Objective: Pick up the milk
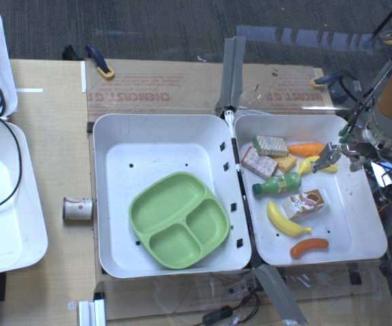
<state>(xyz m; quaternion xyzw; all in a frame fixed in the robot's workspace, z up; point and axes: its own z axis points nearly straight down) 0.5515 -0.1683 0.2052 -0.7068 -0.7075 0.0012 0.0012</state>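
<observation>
Gripper (330, 156) hovered with nothing visibly held, spread unclear; milk (306, 203), at its seven o'clock, looked light, crushable, best pinched across flat sides.

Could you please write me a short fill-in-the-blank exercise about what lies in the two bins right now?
1. The green plate lies in the ____ bin.
2. The milk lies in the ____ bin.
3. The banana lies just ____ of the milk in the camera view.
4. The end effector is above the ____ bin.

Missing words: left; right; left; right
</observation>
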